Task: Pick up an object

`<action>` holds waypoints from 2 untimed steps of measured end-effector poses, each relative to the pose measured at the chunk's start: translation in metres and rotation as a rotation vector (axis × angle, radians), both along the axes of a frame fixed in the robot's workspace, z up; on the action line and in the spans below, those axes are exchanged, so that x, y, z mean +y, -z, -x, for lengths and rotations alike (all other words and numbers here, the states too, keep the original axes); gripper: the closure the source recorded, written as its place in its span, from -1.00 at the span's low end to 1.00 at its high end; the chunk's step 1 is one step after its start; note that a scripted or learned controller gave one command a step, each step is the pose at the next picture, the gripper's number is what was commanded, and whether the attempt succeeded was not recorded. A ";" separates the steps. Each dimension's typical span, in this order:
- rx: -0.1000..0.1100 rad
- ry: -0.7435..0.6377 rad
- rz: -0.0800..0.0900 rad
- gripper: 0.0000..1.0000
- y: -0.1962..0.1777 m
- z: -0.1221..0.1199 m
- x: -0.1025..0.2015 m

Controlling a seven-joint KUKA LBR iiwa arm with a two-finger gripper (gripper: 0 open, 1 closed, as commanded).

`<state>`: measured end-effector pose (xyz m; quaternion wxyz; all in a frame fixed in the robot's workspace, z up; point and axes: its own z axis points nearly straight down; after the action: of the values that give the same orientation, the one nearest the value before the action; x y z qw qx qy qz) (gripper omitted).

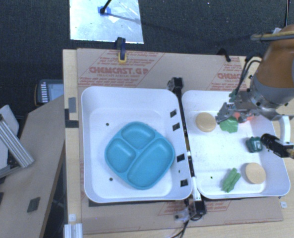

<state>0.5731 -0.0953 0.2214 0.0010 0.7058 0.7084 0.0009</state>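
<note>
The gripper (pixel 231 117) sits low over the far half of the right bin (pixel 285 182), right at a green block (pixel 229 126) beside a tan disc (pixel 205 122), likely its target; whether it grips cannot be told. The blue plate (pixel 139 155) fills the left bin (pixel 94 133), out of reach

Blue divided plate (pixel 139 155) in white left bin (pixel 94 113). White right bin (pixel 206 182) contains two tan discs (pixel 205 122), two green pieces (pixel 230 180), one teal item (pixel 254 144).
</note>
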 end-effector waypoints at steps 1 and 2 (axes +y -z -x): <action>0.001 -0.005 -0.002 1.00 0.009 -0.003 0.052; 0.000 -0.007 -0.003 1.00 0.008 -0.016 0.113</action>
<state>0.5896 0.0174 0.2134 -0.0002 0.7033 0.7109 0.0019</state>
